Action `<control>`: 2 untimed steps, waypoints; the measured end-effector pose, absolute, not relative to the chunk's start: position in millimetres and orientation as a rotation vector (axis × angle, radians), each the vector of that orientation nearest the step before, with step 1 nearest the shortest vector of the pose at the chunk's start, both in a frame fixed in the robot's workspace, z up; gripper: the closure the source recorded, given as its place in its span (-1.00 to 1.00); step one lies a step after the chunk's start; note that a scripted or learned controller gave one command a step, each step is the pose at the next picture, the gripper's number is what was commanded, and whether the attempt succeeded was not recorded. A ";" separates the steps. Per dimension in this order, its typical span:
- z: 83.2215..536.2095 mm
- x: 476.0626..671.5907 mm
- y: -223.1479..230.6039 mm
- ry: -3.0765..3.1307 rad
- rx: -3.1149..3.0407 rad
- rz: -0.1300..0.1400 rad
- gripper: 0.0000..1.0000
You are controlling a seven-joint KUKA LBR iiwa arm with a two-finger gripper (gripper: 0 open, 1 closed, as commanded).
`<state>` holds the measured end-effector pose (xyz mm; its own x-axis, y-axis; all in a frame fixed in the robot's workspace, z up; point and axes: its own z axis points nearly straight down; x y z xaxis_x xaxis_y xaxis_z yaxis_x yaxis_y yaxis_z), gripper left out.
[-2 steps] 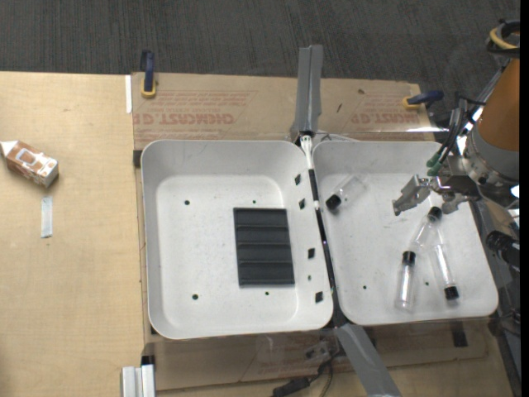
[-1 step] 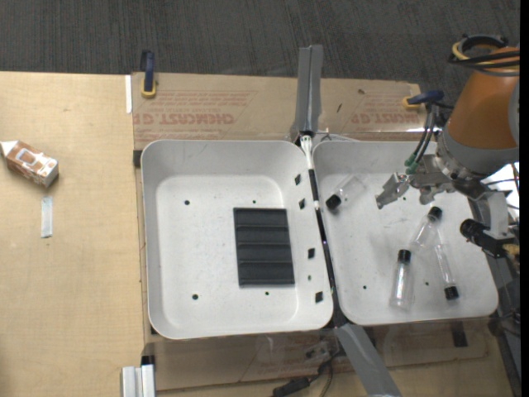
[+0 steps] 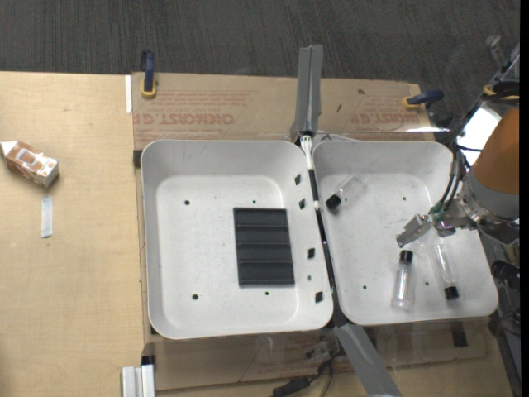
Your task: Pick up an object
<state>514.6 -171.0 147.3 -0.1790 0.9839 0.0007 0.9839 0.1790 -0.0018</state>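
Right bin [image 3: 364,300]: three clear vials [image 3: 402,279]. Left bin [image 3: 165,304]: one black ribbed block [image 3: 264,246]. Fingers [image 3: 411,234] state: cannot tell.

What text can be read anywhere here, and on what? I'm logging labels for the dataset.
"CHEMCAST GP", upside down in red on the brown cardboard sheet behind the bins; a second red print at its right end is too faint to read.
Small carton on the wooden bench: its print is too small to read.
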 end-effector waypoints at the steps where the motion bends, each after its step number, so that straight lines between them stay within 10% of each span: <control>1: 92.3 480.0 -216.0 -2.428 -1.985 -0.011 -1.00; 2: 101.2 479.3 -219.1 -2.425 -1.995 -0.005 1.00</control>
<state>479.3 -219.1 101.2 -0.1931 0.9812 0.0030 0.9812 0.1931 0.0013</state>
